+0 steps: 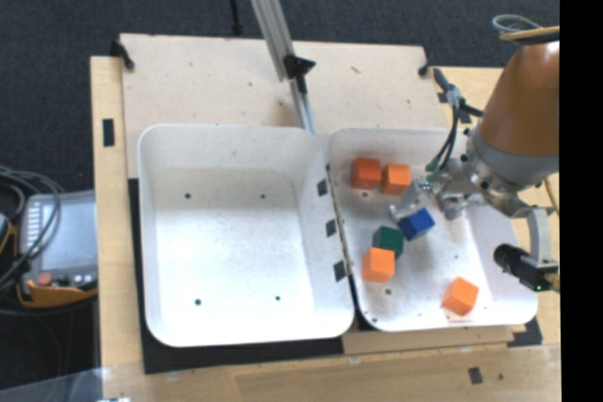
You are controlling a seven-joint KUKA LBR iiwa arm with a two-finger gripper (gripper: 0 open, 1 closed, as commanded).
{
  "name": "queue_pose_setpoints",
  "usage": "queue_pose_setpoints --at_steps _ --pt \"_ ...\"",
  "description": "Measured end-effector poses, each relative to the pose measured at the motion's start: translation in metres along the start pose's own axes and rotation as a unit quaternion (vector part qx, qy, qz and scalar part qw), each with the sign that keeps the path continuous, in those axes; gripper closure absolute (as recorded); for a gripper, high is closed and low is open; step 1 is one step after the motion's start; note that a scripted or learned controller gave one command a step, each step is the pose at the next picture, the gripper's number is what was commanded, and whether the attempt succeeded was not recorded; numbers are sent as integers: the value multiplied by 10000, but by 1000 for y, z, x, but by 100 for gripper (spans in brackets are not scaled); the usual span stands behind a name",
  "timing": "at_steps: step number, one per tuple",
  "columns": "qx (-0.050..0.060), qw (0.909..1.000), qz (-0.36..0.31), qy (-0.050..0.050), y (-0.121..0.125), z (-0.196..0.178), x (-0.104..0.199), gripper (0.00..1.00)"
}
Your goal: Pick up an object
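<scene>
The right bin [490,320] holds several blocks: two orange ones side by side at the back [366,172] [397,177], a blue block [416,223] in the middle, a green block [387,239] with an orange block [380,264] just in front of it, and another orange block [461,295] near the front right. My gripper [413,200] reaches in from the right and sits low over the bin, directly above the blue block's back edge. The grey arm with its orange band [528,99] hides the bin's back right corner.
The left bin [151,231] stands beside the right one, sharing a middle wall with black clips [332,226]. A slanted aluminium rail [268,9] rises from the board behind the bins. A black fitting [520,264] hangs over the right bin's right rim.
</scene>
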State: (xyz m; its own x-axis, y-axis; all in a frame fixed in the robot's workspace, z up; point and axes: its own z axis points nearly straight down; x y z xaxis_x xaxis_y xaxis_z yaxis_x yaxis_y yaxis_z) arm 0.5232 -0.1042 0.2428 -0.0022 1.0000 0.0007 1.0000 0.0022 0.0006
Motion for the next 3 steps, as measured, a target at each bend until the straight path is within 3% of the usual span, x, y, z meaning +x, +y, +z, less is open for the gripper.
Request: queue_pose_setpoints --at_steps 1,3 --pt "-6 10000 17 -2 0 0 0 0" --pt "28 10000 32 -4 -2 94 13 0"
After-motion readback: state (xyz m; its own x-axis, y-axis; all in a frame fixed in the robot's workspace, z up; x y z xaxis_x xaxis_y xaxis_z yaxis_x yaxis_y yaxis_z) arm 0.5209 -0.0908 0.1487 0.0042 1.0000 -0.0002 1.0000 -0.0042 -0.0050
